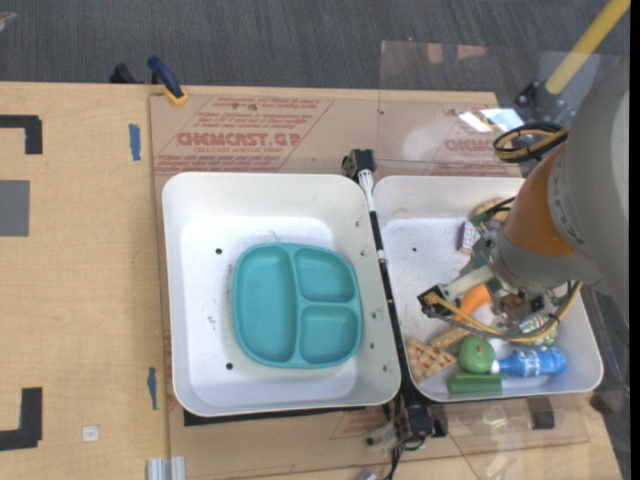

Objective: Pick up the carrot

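Note:
The carrot (478, 296) shows as a small orange piece in the right bin (420, 230), partly covered by the wrist hardware. My gripper (507, 306) hangs low over the middle of that bin, right beside the carrot and perhaps touching it. The grey arm with its orange band hides most of the gripper, so whether the carrot is between the jaws is not visible.
In the right bin's front part lie a waffle piece (432, 357), a green round fruit (477, 353), a blue bottle (530, 365) and a green flat item (474, 384). A small purple-white object (467, 234) lies further back. The left bin (200, 218) holds a teal divided plate (297, 305).

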You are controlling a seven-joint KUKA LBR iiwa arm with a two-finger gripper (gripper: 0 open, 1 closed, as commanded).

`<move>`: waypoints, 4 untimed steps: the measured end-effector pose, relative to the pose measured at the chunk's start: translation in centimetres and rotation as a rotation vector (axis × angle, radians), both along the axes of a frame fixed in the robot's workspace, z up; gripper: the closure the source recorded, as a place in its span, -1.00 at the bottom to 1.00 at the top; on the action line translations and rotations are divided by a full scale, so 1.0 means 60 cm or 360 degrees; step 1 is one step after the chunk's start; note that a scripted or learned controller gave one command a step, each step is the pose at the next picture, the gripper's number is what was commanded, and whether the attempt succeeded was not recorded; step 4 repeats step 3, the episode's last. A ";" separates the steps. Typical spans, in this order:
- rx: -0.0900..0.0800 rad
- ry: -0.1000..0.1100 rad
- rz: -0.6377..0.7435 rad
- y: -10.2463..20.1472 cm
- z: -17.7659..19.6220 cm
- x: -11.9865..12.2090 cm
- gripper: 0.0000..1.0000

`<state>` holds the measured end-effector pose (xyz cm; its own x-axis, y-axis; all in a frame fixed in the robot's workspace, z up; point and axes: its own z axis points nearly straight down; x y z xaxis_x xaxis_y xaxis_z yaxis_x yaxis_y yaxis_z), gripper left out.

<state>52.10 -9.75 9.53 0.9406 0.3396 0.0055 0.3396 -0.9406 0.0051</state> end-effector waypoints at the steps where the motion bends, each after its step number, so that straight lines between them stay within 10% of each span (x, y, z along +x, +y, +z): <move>1: 0.0002 0.0009 0.0002 0.000 0.009 0.001 1.00; 2: -0.0008 -0.0029 0.0398 -0.003 -0.007 -0.052 1.00; 3: 0.0005 0.0002 0.0610 0.095 0.152 -0.052 1.00; 4: 0.0005 0.0002 0.0610 0.095 0.152 -0.052 1.00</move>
